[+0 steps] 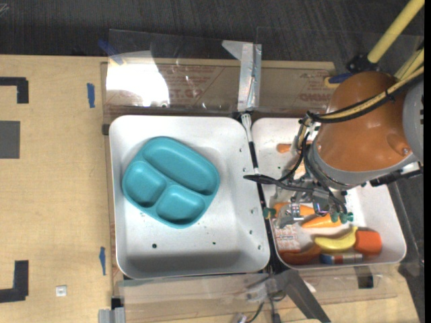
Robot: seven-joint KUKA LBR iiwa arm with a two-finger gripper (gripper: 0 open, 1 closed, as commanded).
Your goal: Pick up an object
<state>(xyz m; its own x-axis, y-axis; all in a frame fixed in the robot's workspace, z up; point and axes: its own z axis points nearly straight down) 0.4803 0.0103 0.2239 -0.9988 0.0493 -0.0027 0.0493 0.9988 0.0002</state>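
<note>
My gripper low in the right bin, over a heap of toys.

Whether it is open, I cannot tell. Below it lie a smooth yellow banana and orange pieces; a glossy teal divided plate sits in the left bin.

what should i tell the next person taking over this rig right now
Tool: low over the right bin, above the clutter; its grip state is not readable from this angle.
Things: banana and orange bottle lie at the right bin's near side; teal divided tray sits alone in the left bin.
Done: no object visibly lifted.
Left: grasp one and raise it.
</note>
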